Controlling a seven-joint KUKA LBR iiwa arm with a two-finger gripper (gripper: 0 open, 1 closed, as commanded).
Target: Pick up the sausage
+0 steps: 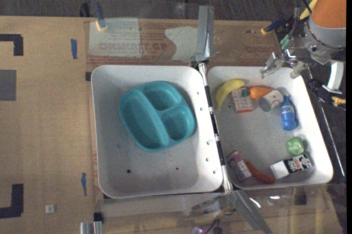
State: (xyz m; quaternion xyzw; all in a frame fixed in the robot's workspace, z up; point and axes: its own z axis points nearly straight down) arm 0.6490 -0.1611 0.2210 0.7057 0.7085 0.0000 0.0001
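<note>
Two shallow white bins sit side by side on the bench. The left bin (104, 172) holds one thing: a teal divided plate (157, 114) with three compartments, lying toward the far middle of the bin.

The right bin (264, 134) holds eight small things. Along its far side lie one yellow banana (227, 91) at the left, one small patterned box (242, 101) just beside it, one orange carrot (260, 92) touching or nearly touching the box, one grey can (271, 100) on its side next to the carrot, and one blue bottle (287, 114) just right of the can. Further toward the near right sits one green lump (295, 145), perhaps a toy vegetable. At the near right corner lies one black-and-white carton (292, 165).

The sausage (258, 172), one reddish-brown link, lies in the near part of the right bin, slanting from the near-left toward the carton and almost touching it. One small dark-and-pink packet (240, 166) lies just beside the sausage's left end.

The gripper (285, 60) hangs at the far right corner of the right bin, over its rim, well apart from the sausage. Two metal fingers (270, 67) appear spread, with nothing between them. The arm's orange band (331, 2) shows at the far right.
</note>
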